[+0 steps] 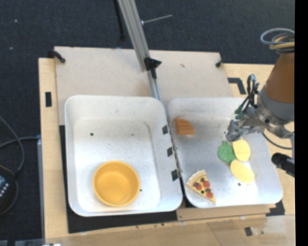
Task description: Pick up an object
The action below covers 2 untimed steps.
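Underneath, a pale wooden bench on dark carpet — gripper grip unreadable, over the right bin.

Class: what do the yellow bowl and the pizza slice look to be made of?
Yellow bowl: probably plastic, one even colour with a smooth, soft-sheened wall. Pizza slice: likely a plastic or rubber toy, with flat printed-looking toppings; the view is too coarse to be sure.
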{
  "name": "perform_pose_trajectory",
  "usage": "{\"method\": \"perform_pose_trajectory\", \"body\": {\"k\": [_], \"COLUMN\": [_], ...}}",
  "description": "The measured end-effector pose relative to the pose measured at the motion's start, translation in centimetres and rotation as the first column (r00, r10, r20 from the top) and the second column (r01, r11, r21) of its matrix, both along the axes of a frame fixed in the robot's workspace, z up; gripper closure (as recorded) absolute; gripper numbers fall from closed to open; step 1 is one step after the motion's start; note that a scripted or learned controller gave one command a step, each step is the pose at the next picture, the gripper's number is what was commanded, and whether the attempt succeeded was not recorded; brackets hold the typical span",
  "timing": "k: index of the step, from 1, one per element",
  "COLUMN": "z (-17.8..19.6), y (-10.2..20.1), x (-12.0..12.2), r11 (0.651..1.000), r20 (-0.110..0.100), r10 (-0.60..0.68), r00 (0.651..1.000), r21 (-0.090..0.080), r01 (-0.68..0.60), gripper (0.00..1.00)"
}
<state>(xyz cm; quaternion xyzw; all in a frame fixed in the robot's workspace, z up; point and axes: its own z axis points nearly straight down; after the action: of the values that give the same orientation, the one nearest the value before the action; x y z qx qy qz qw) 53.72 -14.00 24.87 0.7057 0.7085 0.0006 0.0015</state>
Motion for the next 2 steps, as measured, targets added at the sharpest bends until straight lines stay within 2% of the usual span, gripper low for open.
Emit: {"method": "perform_pose_trajectory", "body": {"k": [1,2], "z": [0.4,-0.8], "y": [6.0,11.2], "x": [-0.5,-0.1], "r11": [1.000,1.000], "r20": [0.000,-0.002], "r10": [0.004,0.003], "r00": [1.000,1.000], "r21": [0.003,0.002], "r01": [-0.004,-0.003], "gripper": [1.00,1.00]}}
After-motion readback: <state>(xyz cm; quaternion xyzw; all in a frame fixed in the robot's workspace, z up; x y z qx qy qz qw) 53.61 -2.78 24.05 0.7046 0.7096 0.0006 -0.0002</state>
